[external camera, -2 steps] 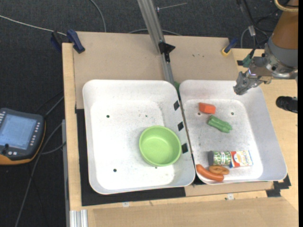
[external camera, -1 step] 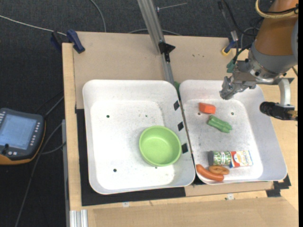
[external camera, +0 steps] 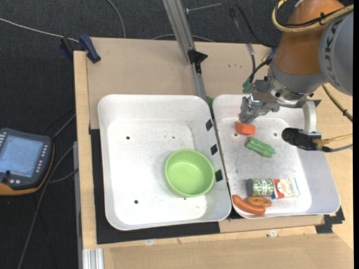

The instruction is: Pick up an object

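A smooth round green bowl is seen in the left bin. In the right bin, the claw is lowered just above a small orange block; whether it is apart cannot be told. A ridged green piece, a labelled carton (print unreadable) and a glossy red sausage shape lie nearer.

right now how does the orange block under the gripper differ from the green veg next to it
The orange block is short and boxy; the green vegetable is longer and lumpy. The block sits directly beneath the gripper, while the vegetable lies apart, nearer the bin's middle, slanted. Both lie in the right bin.
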`<state>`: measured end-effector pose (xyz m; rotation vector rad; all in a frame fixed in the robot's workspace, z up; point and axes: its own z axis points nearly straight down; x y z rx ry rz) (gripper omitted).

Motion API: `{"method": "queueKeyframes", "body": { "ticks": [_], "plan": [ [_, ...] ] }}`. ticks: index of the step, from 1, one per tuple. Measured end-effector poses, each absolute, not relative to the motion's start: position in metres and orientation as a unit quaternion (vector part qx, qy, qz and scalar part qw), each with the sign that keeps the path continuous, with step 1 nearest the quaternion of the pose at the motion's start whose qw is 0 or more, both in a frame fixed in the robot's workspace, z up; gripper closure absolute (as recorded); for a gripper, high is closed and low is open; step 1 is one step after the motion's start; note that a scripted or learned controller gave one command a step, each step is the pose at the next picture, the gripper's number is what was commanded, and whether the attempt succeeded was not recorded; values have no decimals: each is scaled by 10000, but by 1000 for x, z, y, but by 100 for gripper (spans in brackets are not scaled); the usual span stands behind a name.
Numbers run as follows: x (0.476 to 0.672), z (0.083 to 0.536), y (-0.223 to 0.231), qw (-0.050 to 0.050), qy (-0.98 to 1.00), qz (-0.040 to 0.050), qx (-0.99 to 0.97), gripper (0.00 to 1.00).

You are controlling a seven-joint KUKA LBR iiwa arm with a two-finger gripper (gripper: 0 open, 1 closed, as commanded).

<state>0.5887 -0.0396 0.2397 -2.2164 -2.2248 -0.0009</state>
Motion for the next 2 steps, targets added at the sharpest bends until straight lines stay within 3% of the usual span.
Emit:
{"method": "queueKeyframes", "body": {
  "ticks": [2],
  "plan": [
    [575,251,56,4,-7086,-6,-7056,100]
  ]
}}
